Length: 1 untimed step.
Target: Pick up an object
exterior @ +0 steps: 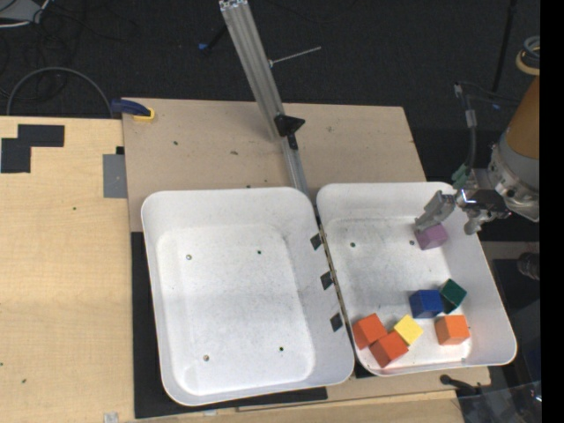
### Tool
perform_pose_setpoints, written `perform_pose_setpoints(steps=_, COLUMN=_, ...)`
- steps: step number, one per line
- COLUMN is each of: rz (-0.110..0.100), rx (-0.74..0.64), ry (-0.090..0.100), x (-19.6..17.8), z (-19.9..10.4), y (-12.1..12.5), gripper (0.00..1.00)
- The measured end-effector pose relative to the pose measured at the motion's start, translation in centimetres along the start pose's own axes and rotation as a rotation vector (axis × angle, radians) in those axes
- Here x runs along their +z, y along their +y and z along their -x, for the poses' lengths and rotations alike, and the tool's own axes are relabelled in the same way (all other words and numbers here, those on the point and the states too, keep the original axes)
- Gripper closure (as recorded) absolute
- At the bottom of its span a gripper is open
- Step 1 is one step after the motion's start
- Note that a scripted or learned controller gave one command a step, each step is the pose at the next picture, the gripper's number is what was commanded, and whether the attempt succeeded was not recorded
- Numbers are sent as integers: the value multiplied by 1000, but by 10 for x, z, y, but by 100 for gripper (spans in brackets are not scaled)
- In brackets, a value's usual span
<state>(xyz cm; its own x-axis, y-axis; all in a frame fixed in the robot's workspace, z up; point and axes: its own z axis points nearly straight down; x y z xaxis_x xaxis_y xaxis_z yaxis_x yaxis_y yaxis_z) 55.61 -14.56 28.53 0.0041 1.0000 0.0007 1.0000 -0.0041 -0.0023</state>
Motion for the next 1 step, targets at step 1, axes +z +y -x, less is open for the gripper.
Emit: perform_pose_setpoints(steps=1, rz=-9, rx=-3, ry=2, x=102, z=-5, y=-21, gripper=0)
